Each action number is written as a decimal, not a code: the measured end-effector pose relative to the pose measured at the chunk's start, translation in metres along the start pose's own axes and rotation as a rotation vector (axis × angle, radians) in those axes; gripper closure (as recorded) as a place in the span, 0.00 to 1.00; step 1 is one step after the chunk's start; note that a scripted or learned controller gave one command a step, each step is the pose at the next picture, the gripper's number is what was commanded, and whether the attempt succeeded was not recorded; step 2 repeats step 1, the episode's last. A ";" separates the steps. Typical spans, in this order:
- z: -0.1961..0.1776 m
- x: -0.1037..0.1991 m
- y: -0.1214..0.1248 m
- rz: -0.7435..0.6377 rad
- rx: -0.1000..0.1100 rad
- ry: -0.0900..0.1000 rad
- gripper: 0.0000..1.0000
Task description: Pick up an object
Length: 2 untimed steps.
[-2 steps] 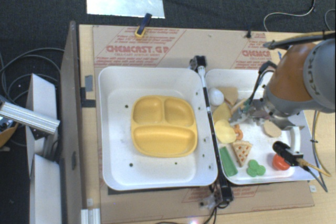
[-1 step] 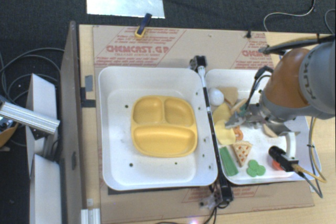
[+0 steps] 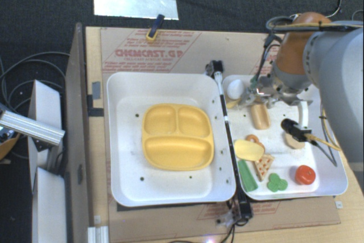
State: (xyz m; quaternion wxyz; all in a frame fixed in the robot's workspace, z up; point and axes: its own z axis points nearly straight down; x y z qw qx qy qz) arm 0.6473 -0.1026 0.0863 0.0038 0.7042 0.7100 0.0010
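Note:
My gripper (image 3: 262, 99) is low in the right bin (image 3: 335, 179), at its far side, and it looks open. Its fingers stand either side of the far end of a tan bread roll (image 3: 260, 118), which lies on the bin floor. Nothing is lifted. Beside the gripper on the left is a white egg-like piece (image 3: 234, 88). The arm's grey body and orange band (image 3: 296, 48) hang over the bin's far right corner.
Nearer in the right bin lie a yellow chip (image 3: 249, 150), a green pickle (image 3: 247, 174), a waffle piece (image 3: 264, 167), a green broccoli (image 3: 277, 182), a red tomato (image 3: 305, 174) and a tan piece (image 3: 295, 141). The left bin (image 3: 122, 122) holds a yellow divided plate (image 3: 177, 136).

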 end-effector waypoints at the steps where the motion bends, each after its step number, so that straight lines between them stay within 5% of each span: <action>1: -0.010 0.000 -0.003 0.002 0.002 0.003 1.00; 2: -0.010 0.000 -0.003 0.002 0.002 0.003 1.00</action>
